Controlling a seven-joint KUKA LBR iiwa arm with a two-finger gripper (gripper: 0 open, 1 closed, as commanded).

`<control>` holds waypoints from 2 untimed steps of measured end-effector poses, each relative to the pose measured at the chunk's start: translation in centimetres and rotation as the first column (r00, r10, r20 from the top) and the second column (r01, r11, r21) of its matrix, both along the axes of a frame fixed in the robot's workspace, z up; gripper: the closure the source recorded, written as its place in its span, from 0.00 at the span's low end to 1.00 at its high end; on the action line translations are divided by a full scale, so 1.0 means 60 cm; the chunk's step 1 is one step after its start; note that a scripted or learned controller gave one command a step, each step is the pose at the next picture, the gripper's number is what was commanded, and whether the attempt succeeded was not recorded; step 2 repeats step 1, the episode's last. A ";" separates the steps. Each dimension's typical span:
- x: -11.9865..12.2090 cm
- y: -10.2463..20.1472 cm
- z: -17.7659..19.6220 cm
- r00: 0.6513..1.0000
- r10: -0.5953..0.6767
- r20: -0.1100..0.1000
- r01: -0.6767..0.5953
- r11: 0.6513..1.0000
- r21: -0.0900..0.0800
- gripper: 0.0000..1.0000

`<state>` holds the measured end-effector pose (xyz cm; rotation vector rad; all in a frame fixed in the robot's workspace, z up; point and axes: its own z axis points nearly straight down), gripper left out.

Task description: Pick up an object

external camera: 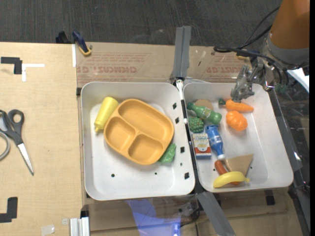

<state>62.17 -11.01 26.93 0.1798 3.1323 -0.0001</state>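
Observation:
My gripper (241,91) hangs over the far part of the right bin (275,146), just above and behind a toy carrot (239,106). Nothing shows held in it. An orange fruit (236,121) lies just in front of the carrot. Left of them are a green bottle (205,113), a blue bottle (215,140), a green vegetable (196,125) and a small carton (201,144). A banana (230,180), a brown wedge (240,162) and a red piece (221,167) lie at the near end.
The left bin (98,176) holds an orange divided plate (139,131), a yellow bottle (105,113) and a green item (169,154). Scissors (17,136) lie on the wooden board at left. A blue clamp (81,42) sits behind the bins.

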 end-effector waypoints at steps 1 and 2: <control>-0.001 0.000 -0.001 1.000 0.000 -0.002 0.000 1.000 0.000 0.00; -0.001 0.000 -0.001 1.000 0.000 -0.002 0.000 1.000 0.000 0.00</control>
